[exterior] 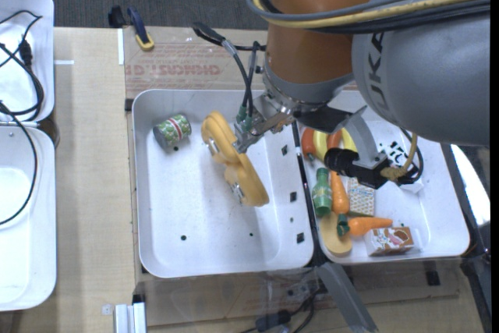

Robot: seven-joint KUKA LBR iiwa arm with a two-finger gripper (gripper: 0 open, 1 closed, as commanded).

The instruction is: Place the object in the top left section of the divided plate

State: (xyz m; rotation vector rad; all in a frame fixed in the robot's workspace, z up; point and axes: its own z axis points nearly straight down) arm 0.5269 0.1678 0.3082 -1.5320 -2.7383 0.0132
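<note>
A yellow curved object point(234, 160) lies slantwise in the middle of the left bin point(195, 238). My gripper point(248, 130) hangs from the orange wrist right at that object's upper end, touching or just above it. A small green can point(172, 129) lies on its side in the bin's far left corner. In the right bin point(437, 238), a tan plate point(335, 244) shows its near rim under a pile of toy food. The pile and the arm hide the plate's sections.
The right bin holds a green bottle point(322, 193), two carrots point(366, 225), a patterned packet point(361, 197) and a small brown box point(390, 241). Cables trail from the wrist over the bin's far wall. A cardboard sheet point(183, 62) lies behind the bins.
</note>
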